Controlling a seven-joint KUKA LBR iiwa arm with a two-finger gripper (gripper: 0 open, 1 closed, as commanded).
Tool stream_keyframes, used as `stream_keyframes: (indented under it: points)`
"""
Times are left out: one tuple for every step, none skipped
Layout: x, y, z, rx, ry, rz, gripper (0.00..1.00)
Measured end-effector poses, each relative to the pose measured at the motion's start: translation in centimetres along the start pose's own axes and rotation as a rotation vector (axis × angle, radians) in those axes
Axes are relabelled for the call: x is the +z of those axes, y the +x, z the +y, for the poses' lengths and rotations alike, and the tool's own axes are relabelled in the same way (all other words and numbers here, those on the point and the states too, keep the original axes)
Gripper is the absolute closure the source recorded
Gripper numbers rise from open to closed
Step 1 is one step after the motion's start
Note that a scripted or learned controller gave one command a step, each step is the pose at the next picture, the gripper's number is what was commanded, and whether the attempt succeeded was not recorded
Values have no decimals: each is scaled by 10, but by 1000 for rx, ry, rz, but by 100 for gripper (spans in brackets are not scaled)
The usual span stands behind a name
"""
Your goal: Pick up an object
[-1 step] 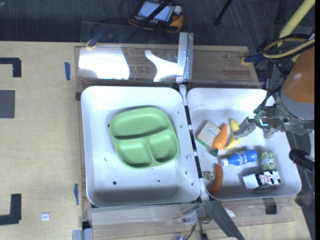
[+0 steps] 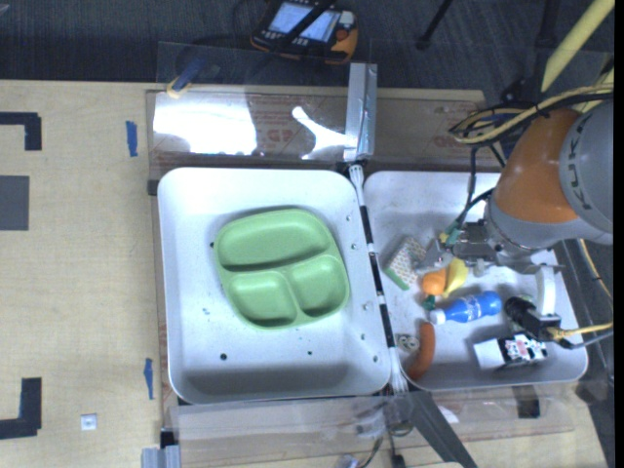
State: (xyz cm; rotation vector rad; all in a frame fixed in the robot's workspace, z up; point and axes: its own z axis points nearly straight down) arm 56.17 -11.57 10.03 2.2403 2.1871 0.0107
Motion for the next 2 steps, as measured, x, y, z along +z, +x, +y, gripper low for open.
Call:
stream_keyframes:
  points:
    - [-5,1,-2,2,8,3,100]
    - [-84,44,14,-24,12,3,100]
